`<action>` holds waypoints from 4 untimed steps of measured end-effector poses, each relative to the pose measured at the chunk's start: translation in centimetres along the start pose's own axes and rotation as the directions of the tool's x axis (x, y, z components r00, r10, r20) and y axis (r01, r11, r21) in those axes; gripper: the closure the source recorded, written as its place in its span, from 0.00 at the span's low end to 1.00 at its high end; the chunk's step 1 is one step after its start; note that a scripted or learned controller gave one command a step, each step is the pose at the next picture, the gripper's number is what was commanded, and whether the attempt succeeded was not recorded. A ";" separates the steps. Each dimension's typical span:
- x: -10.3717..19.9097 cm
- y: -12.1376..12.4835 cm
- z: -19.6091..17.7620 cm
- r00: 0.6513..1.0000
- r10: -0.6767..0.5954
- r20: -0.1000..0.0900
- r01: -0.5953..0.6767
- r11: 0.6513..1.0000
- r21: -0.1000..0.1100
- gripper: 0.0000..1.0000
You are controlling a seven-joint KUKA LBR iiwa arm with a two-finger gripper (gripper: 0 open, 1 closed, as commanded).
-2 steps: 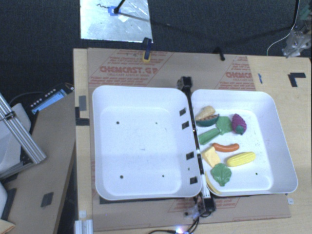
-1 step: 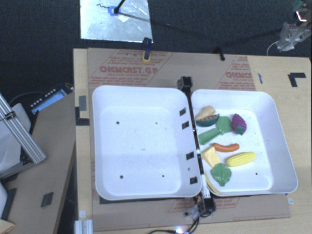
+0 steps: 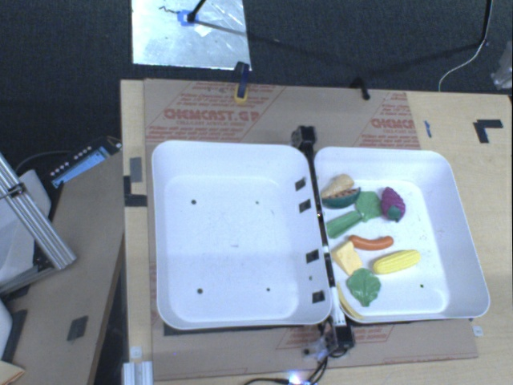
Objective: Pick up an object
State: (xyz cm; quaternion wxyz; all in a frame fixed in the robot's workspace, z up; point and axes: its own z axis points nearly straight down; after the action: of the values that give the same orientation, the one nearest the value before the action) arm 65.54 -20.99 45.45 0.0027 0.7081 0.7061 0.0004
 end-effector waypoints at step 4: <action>5.3 1.3 -3.9 1.000 -0.008 -0.001 0.008 1.000 -0.001 1.00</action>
State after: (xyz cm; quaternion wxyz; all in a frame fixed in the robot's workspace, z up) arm 66.87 -15.69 49.39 0.0024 0.7052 0.7091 0.0012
